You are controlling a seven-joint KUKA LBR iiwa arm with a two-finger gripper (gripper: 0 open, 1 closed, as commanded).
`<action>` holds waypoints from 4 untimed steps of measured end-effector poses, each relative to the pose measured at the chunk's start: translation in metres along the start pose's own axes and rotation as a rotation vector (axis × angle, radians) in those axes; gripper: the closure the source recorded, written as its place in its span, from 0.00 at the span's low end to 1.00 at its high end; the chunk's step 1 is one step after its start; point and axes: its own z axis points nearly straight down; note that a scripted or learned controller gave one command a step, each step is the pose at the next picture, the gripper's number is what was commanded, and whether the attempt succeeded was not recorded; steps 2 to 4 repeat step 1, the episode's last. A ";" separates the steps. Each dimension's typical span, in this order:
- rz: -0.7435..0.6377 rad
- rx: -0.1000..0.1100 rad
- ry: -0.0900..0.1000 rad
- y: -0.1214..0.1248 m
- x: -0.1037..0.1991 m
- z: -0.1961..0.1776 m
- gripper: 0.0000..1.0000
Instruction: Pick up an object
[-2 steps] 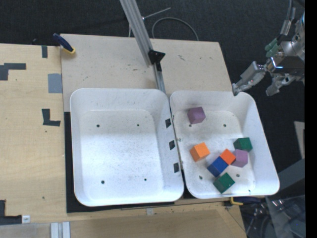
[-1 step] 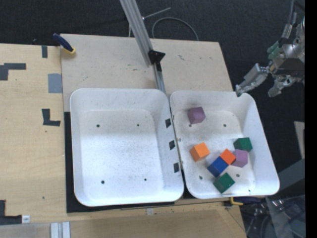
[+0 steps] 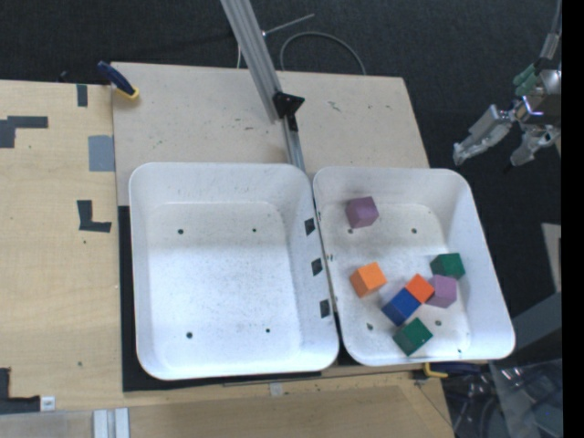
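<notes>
The right bin [image 3: 482,245] holds several small cubes. A purple cube [image 3: 361,212] sits alone near its far side. An orange cube [image 3: 369,278] lies in the middle. Close together toward the near right corner are a blue cube [image 3: 400,306], a second orange cube [image 3: 419,288], a pale purple cube [image 3: 443,290] and two green cubes [image 3: 448,265] [image 3: 413,335]. My gripper [image 3: 493,153] hangs high beyond the bin's far right corner, outside the bin, open with nothing between its fingers.
The left bin [image 3: 137,245] stands beside the right one, its rim touching it. A slanted metal rail [image 3: 255,48] ends at a black bracket [image 3: 288,105] just behind the bins. A blue and yellow clamp [image 3: 118,79] sits at the bench's far left corner.
</notes>
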 end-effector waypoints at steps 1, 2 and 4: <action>0.000 0.004 0.000 0.020 -0.034 0.030 0.00; 0.000 0.004 0.000 0.020 -0.034 0.030 0.00; 0.000 0.004 0.000 0.020 -0.034 0.030 0.00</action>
